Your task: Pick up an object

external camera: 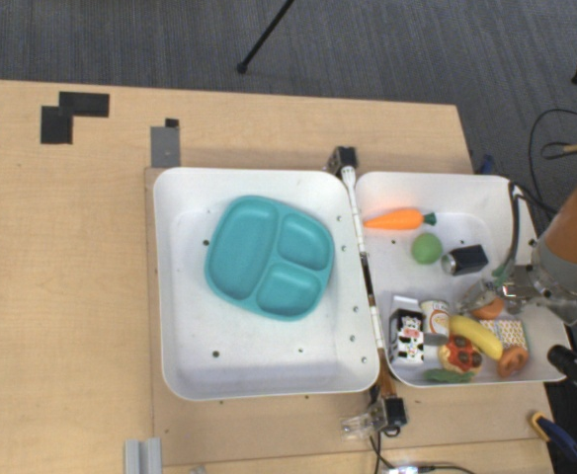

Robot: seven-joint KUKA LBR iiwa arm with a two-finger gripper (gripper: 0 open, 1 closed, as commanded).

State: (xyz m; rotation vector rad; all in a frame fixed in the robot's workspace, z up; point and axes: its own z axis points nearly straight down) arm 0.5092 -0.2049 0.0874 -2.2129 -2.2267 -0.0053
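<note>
A wooden bench (61,294) is set on grey carpet (130,18); two white bins (269,378) are borne. The gripper (496,289) is lowered over toys; its grasp cannot be told.

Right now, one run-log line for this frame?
arm: at right bin's right edge | hand: over toy pile, near banana | grasp: unconfirmed | carrot, green ball: untouched | left bin: teal tray

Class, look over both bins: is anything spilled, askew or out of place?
Nothing stands out. The teal divided plate lies flat in the left bin; the carrot, green ball and banana sit inside the right bin.
</note>
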